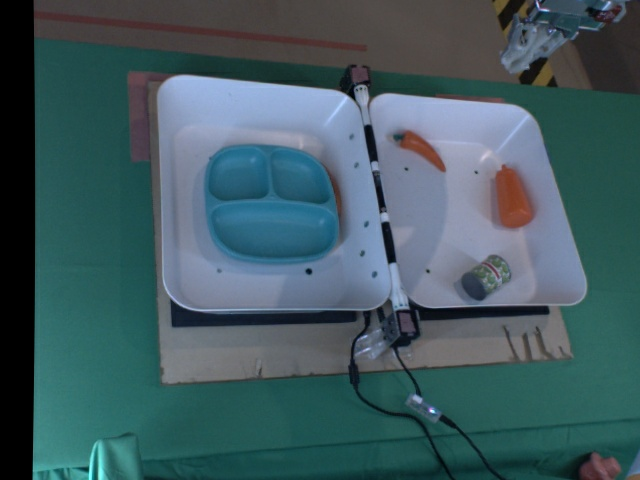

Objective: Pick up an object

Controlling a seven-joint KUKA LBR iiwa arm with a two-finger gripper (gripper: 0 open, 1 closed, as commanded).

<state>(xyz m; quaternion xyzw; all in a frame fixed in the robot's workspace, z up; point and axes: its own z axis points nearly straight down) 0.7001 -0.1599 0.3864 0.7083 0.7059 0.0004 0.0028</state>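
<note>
Nearest in the right bin [560,268] there's a small can [487,276] lying on its side. Further back an orange bottle [513,197] by the right wall, then a carrot [422,149] near the divider. Left bin [180,258] has a teal divided plate [270,204]. Gripper [527,48] hangs way up at the far right corner, off the bins, nothing in it; can't tell its state tbh.

My two white bins [470,268] look like smooth, glossy plastic, as does the teal divided plate [270,205]. Under them I see matt brown cardboard [260,358] on green cloth [90,268]. The orange bottle [513,197] shines like plastic.
</note>
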